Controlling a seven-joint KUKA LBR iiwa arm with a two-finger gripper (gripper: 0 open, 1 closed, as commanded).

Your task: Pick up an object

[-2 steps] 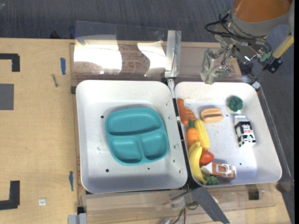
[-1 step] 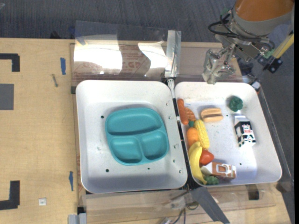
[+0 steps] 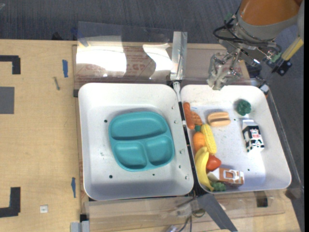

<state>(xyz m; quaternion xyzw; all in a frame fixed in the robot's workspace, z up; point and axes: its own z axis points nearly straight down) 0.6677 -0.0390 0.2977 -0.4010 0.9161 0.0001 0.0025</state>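
While the grey arm (image 3: pixel 263 13) with its orange band reached in from the upper right of the frame, its claw (image 3: pixel 219 76) hung over the far rim of the right bin (image 3: pixel 277 153), at that bin's upper left corner. Nothing sat between its fingers, and from this slanted view I could not tell whether they stood wide or narrow.

All the small things lay in the right bin. Along its left wall ran a crowded column: a carrot (image 3: pixel 189 115) at the top, an ear of corn (image 3: pixel 209 137) beside an orange (image 3: pixel 198 140), then a banana (image 3: pixel 202 167) curving down toward the lower edge, with a red piece, perhaps a tomato (image 3: pixel 213 164), touching it. A small carton (image 3: pixel 231 176) lay just right of the banana's lower end. Near the upper middle sat a hot dog in a bun (image 3: pixel 218 118), well below the claw. A green ball-shaped thing (image 3: pixel 243 107) rested in the upper right, and a black-and-white toy (image 3: pixel 253 137) lay below it.

The left bin (image 3: pixel 91 144) held a teal divided plate (image 3: pixel 141 140) near its centre. Both bins stood on the wooden table (image 3: pixel 34 129).
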